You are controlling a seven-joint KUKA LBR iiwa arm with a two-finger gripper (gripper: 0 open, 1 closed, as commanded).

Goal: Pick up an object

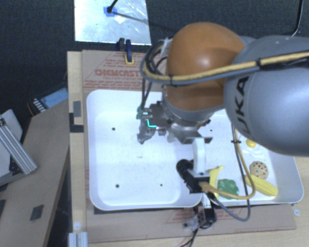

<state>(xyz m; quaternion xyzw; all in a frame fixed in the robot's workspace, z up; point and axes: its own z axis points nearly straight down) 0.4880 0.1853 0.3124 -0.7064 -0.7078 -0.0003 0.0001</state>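
Observation:
My gripper (143,136) hangs over the upper middle of the left white bin (113,158), with a small green light glowing just above it. Nothing shows between or under its tips. The loose objects lie in the right bin (291,181), well to the gripper's right: a round brown cookie (258,169), a yellow corn cob (263,187), a green leafy piece (228,186), a small yellow piece (215,176) and a white-and-yellow item (251,144). The orange and grey arm hides much of the right bin.
Both bins rest on a brown cardboard sheet (110,71). A shiny foil square (110,12) lies beyond the bench's far edge. Aluminium framing (10,148) stands at the left.

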